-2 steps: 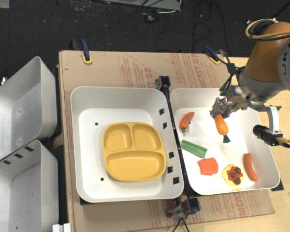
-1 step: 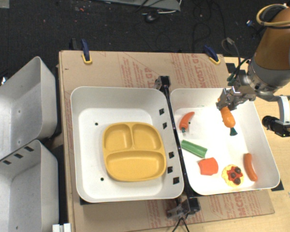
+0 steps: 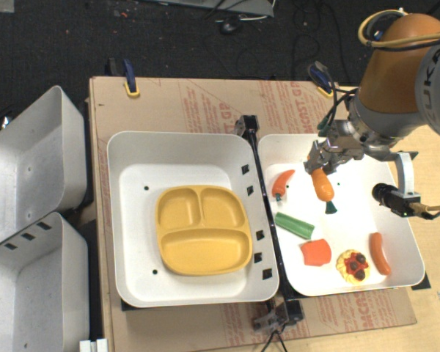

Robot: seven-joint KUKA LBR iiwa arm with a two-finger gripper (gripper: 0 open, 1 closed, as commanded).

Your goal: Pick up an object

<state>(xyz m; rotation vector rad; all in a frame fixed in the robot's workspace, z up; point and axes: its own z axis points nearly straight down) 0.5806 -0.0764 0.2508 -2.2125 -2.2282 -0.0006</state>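
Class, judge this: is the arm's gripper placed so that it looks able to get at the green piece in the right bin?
Probably yes. The green piece lies bare on the bin floor with nothing on top; the gripper sits above the carrot, just beyond it.

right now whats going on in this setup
The grey and orange arm reaches in from the right over the right bin, its end effector at the top of a toy carrot. Whether it has a firm grip is unclear. A green piece, sausage and small pizza lie nearby. The left bin holds a yellow divided plate.
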